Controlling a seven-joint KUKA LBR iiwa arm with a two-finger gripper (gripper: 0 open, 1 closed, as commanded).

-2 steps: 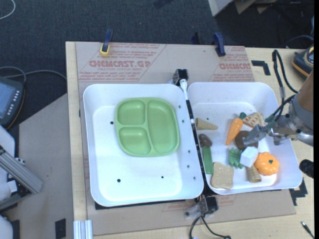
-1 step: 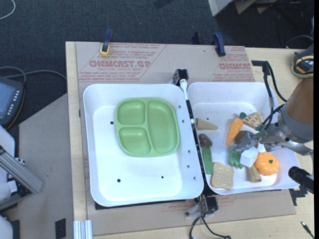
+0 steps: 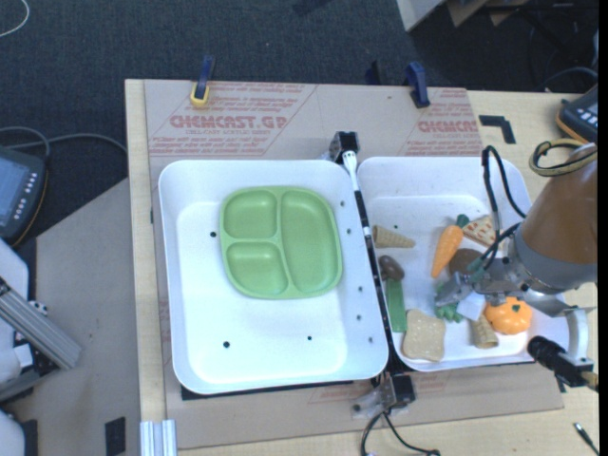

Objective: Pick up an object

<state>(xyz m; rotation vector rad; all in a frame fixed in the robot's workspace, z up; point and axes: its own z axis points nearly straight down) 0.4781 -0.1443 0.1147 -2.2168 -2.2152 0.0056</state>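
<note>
While the grey arm (image 3: pixel 560 236) with its orange band reaches in over the right bin (image 3: pixel 418 180), its end effector (image 3: pixel 472 288) sits low among the toy food there, and whether it is wide, narrow or holding anything cannot be told from this angle.

Taking the right bin as the landmark: an orange carrot (image 3: pixel 446 249) lies tilted near its middle, green top pointing toward the far wall. A small orange pumpkin (image 3: pixel 509 315) rests near its front right corner, just beside the end effector. A green leafy piece (image 3: pixel 448 304) lies just left of the end effector, close to touching it. A slice of bread (image 3: pixel 425 335) lies at the bin's front edge, and a green strip (image 3: pixel 396 307) lies along its left wall next to that slice. A brown lump (image 3: pixel 390 268) sits by the left wall, with a pale wedge (image 3: pixel 391 239) a little farther back. A tan cone-shaped piece (image 3: pixel 484 332) lies at the front, between the bread and the pumpkin.

Left of the right bin, touching it along a shared edge, is the left bin (image 3: pixel 190 331), which holds a green divided plate (image 3: pixel 281 241) with three compartments. Both bins rest on the worktop (image 3: pixel 142 255), with two clamps (image 3: pixel 200 84) at its far edge.
</note>
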